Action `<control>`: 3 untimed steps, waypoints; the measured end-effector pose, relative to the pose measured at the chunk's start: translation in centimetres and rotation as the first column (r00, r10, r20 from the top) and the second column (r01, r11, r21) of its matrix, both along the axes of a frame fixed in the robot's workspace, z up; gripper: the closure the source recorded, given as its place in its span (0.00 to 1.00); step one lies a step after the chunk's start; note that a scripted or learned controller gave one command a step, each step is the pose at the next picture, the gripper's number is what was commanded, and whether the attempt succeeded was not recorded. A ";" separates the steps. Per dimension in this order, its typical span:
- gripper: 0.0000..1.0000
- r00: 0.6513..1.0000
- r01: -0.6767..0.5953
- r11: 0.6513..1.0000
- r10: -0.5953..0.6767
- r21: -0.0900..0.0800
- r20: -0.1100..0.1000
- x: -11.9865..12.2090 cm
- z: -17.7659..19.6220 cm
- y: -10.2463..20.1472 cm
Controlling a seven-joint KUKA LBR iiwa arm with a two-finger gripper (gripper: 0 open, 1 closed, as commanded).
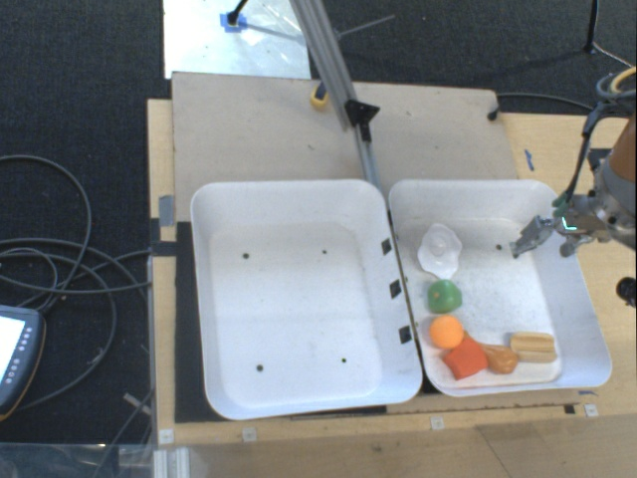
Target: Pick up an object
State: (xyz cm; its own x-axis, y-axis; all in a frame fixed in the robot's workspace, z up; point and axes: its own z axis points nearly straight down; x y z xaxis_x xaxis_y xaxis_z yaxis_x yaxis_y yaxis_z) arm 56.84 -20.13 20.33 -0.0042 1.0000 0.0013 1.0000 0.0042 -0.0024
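Pincer (535,235) of mine hangs at three o'clock over the right bin (587,312) — fingers apart, gripping nothing; at six o'clock below it lie the bread roll (532,346), orange ball (446,331), red block (464,358), green ball (444,294) — all untouched.
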 end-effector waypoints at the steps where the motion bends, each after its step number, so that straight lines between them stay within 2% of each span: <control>1: 0.00 1.000 -0.001 1.000 0.001 -0.001 0.004 0.1 0.2 0.0; 3: 0.00 1.000 0.003 1.000 -0.003 0.000 -0.001 -0.3 -11.2 -0.3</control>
State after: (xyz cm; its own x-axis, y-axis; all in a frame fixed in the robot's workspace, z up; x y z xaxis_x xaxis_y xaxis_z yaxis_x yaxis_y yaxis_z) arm 56.54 -20.40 9.17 -0.0010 1.0000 0.0013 1.0000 0.0010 -0.0033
